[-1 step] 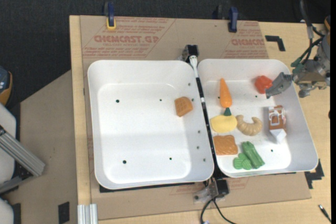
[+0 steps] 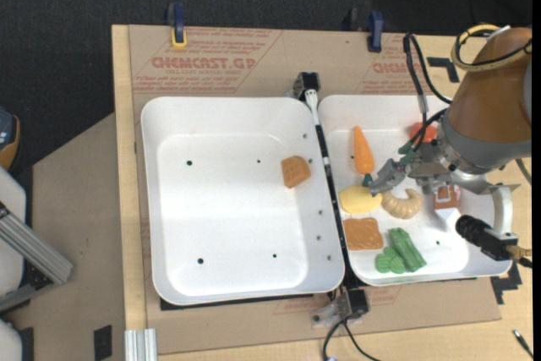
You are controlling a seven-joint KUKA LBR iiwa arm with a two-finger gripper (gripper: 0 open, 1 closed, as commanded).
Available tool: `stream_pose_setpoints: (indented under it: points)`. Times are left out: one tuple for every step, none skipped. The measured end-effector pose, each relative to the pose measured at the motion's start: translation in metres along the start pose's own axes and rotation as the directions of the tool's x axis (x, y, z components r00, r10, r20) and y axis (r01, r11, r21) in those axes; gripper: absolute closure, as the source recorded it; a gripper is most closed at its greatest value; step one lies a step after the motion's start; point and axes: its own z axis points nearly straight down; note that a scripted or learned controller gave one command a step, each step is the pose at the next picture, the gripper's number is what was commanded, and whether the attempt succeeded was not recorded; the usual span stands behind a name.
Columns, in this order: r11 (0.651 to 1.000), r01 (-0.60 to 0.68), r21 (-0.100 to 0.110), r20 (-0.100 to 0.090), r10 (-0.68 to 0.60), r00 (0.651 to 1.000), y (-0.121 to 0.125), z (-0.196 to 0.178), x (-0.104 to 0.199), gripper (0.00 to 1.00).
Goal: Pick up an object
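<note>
The right bin [image 2: 397, 110] holds an orange carrot [image 2: 363, 150], a yellow lemon-like piece [image 2: 359, 200], a tan croissant [image 2: 403, 205], a brown toast slice [image 2: 363, 233] and a green vegetable [image 2: 400, 252]. My gripper [image 2: 387, 177] hangs low over this bin, just right of the carrot's lower end and above the lemon and croissant. I see nothing held in it. A red piece [image 2: 420, 131] and a brown block [image 2: 445, 198] peek out from beside the wrist, partly hidden by the arm.
The left bin [image 2: 211, 266] holds one small brown cookie-like piece [image 2: 295, 172] near its right wall. A black divider rail [image 2: 324, 173] runs between the bins. The arm's grey body [image 2: 490, 114] covers the right bin's far right side.
</note>
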Motion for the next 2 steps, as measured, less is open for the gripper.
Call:
stream_pose_setpoints:
  points:
    - [1.000,-0.009,-0.002,0.005,0.009,1.000,-0.002,0.092,-0.027,0.00]
    - [1.000,-0.003,-0.025,0.012,0.004,1.000,0.054,0.101,-0.009,0.00]
